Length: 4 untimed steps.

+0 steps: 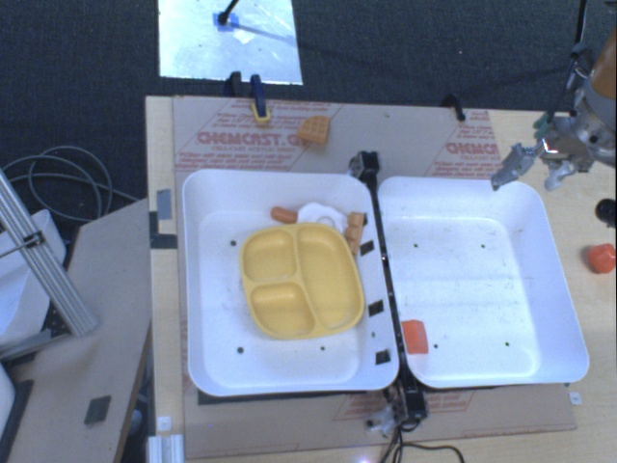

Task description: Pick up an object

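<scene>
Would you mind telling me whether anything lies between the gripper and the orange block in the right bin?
Nothing visible does. The gripper hovers over the right bin's far corner; bare floor separates it from the orange block.

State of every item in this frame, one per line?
Gripper: jaws open, holding nothing, above the right bin's far corner.
Yellow tray: flat in left bin.
Orange block: resting in right bin.
Waffle: lying outside the bins.

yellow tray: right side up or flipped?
Right side up. The yellow tray in the left bin shows its three hollow compartments facing up.
</scene>
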Each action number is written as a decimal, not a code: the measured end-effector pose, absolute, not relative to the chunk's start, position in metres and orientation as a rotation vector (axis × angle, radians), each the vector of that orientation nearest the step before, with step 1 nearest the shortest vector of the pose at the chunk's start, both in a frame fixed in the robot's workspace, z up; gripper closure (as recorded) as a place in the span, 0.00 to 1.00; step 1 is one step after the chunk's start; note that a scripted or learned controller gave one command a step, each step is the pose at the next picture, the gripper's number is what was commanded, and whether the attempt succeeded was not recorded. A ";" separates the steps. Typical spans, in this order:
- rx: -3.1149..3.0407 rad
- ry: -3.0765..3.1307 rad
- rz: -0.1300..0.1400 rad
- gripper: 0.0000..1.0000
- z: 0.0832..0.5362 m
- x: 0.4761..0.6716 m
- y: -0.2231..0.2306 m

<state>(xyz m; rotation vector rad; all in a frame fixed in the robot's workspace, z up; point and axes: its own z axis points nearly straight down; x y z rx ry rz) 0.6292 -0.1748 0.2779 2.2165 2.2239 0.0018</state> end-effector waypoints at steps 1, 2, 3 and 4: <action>2.211 2.208 0.013 0.00 0.425 0.569 -0.190; 2.216 2.221 0.002 0.00 0.415 0.571 -0.188; 2.216 2.221 0.002 0.00 0.415 0.571 -0.188; 2.216 2.221 0.002 0.00 0.415 0.571 -0.188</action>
